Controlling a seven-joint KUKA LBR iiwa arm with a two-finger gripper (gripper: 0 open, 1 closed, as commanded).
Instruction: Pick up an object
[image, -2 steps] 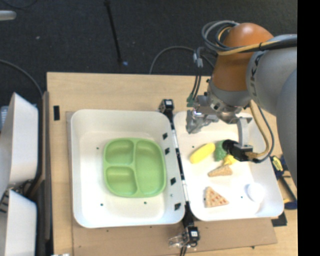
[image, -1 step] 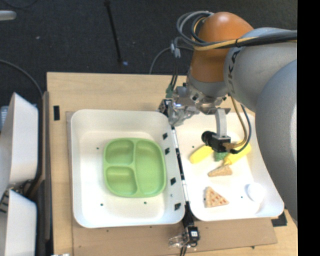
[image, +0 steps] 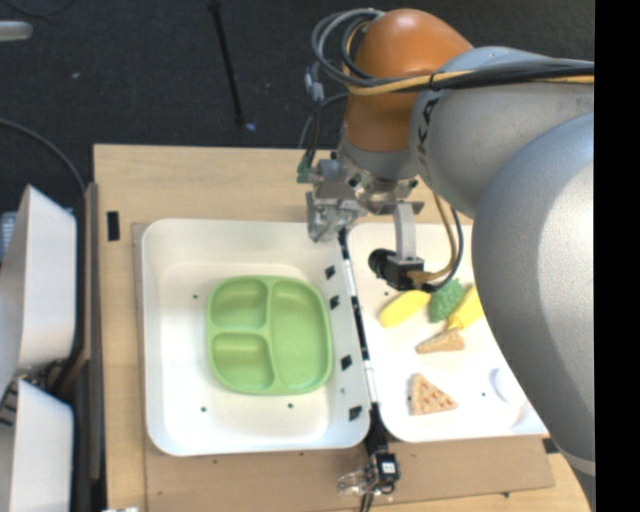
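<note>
My gripper (image: 363, 238) hangs over the back end of the divider between the two bins, under the orange wrist band. Its two grey fingers (image: 321, 218) stand wide apart, open, with nothing between them. The right bin (image: 478, 425) holds a yellow banana-shaped piece (image: 401, 309), a green leafy piece (image: 449, 298), a tan wedge (image: 441, 343) and a pizza slice (image: 430, 396). A small dark item (image: 387, 265) lies just below the right finger; whether it is a loose object or part of the gripper is unclear. The left bin (image: 160, 300) holds a green divided plate (image: 269, 335).
The grey arm covers the right bin's back right part. A row of black clips (image: 350, 330) runs along the seam between the bins. White boxes (image: 40, 290) stand left of the bench. A metal clasp (image: 368, 478) sits at the bench's front edge.
</note>
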